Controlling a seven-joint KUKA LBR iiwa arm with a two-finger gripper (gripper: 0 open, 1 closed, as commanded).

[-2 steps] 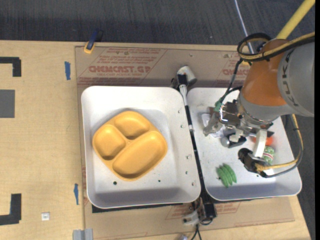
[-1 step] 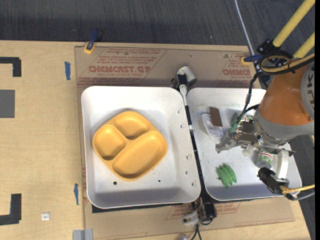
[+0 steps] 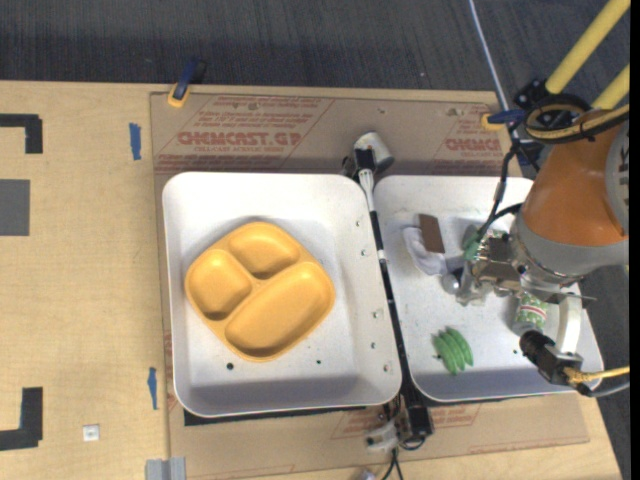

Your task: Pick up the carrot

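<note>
Yellow divided plate [image 3: 260, 288] in left bin [image 3: 200, 368], end effector [image 3: 468, 283] over right bin [image 3: 500, 383]

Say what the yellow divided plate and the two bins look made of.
Yellow divided plate: likely molded plastic, with smooth rounded compartments and a soft sheen. Left bin and right bin: probably thin formed white plastic, matte, with rounded corners and shallow sloping walls.

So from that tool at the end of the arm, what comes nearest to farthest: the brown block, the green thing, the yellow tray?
From the tool:
1. Brown block, right bin, just up-left of it.
2. Green thing, right bin, below it; nearly as close.
3. Yellow tray, left bin, plainly farthest.
</note>
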